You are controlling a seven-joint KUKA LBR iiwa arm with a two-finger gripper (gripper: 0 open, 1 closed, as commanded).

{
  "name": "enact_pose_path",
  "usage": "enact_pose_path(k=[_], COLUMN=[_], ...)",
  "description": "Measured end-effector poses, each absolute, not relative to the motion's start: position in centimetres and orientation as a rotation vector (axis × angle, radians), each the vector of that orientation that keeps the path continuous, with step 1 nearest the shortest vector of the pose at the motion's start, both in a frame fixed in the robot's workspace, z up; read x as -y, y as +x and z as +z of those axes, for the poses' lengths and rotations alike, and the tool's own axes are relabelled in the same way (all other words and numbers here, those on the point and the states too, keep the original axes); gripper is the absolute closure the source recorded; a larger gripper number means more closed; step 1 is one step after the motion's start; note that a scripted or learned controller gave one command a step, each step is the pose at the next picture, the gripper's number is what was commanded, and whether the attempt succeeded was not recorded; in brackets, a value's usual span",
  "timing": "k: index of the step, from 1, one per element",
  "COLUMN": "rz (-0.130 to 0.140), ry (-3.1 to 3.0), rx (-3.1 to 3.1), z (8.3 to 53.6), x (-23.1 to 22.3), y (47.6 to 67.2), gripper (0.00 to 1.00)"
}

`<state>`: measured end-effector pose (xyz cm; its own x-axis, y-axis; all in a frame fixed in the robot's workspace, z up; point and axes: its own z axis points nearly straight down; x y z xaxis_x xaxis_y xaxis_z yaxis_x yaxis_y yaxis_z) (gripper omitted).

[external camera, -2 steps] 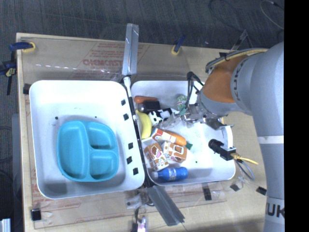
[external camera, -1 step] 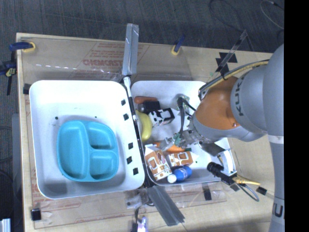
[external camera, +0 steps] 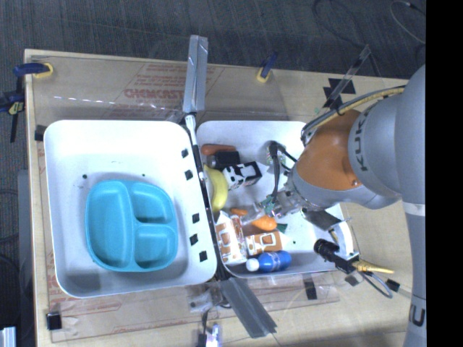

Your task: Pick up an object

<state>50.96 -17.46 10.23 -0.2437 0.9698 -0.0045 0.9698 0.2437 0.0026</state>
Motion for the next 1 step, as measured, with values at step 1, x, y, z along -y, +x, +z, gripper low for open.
enact_pose_path(k=[1], rz=[0.0], ry=[1.932], rx=[-2.478], z=[20.36], x=[14.62], y=[53.11], gripper=[1.0])
